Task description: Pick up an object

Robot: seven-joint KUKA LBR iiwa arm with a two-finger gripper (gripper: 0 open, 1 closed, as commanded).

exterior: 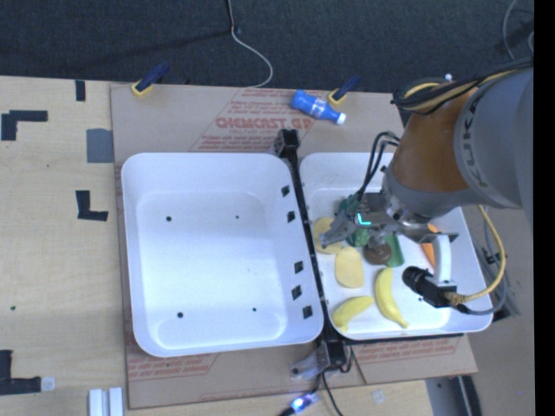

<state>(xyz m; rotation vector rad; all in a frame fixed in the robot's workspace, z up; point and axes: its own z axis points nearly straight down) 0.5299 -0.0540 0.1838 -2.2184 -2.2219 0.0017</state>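
Two white bins on table; end effector [357,224] low in right bin [329,170] among bananas [388,297]; finger state unclear.

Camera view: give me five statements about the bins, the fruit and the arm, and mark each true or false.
1. The arm's gripper is over the right bin. True.
2. The banana lies in the left bin. False: it lies in the right bin, near its front edge.
3. A blue bottle lies on the cardboard behind the bins. True.
4. The bottle stands upright inside the right bin. False: it lies on its side outside both bins.
5. The arm carries an orange band above the wrist. True.
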